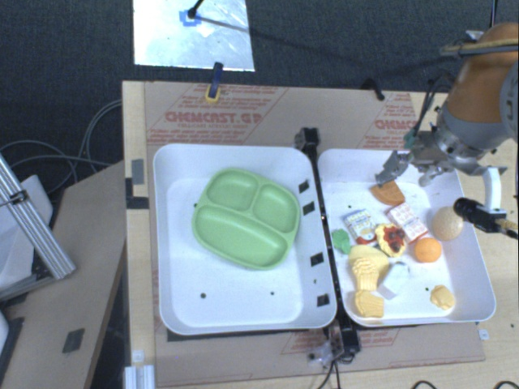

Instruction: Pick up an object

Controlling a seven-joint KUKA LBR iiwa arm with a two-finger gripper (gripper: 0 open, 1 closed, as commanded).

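Where the grey arm (478, 96) reaches in from the right, its claw (395, 167) hangs low over the far part of the right bin (474, 286), just above a brown, bread-like piece (389, 193). How wide it stands, I cannot tell — nothing shows plainly in its grip. The other toy foods lie nearer in that bin: a white packet (358, 222), a red-and-white packet (406, 220), a beige egg (447, 223), an orange ball (427, 250) and yellow pieces (366, 267). The left bin (182, 298) holds a green divided plate (246, 217) — both bins rest side by side on the desk (268, 108).
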